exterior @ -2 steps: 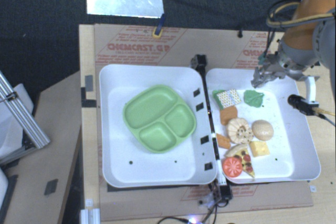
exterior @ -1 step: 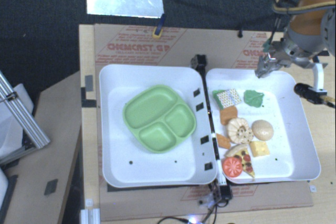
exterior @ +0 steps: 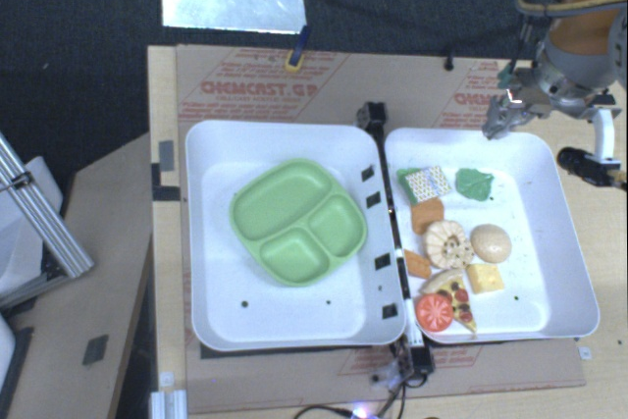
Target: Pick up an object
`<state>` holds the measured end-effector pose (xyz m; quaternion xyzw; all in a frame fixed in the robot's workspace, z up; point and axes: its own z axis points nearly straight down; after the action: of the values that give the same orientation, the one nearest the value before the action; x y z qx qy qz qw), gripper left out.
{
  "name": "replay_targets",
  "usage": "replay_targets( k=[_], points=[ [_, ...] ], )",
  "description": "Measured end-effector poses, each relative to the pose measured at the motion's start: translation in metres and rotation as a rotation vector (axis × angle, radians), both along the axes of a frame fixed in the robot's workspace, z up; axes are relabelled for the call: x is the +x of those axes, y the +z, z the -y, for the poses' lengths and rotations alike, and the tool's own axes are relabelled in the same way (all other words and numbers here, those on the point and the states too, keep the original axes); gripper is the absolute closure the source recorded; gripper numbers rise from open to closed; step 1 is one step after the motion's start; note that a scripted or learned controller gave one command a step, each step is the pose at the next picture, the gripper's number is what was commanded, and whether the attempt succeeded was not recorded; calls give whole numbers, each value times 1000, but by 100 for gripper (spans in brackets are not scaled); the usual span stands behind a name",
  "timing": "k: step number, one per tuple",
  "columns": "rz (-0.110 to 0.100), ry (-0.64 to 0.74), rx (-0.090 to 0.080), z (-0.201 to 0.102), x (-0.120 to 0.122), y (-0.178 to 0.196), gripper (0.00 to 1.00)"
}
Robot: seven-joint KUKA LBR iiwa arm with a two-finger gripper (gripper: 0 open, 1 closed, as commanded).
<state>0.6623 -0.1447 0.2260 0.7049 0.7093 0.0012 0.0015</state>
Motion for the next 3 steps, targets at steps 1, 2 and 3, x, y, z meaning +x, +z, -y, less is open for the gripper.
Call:
replay_targets(
  k=[1,2,3],
  points=[
    [-2,3,1,-50,3,-1,100],
    [-3,4,2,-108,-8,-10,100],
    [-4,3,2,-153,-24,-12,100]
  ],
)
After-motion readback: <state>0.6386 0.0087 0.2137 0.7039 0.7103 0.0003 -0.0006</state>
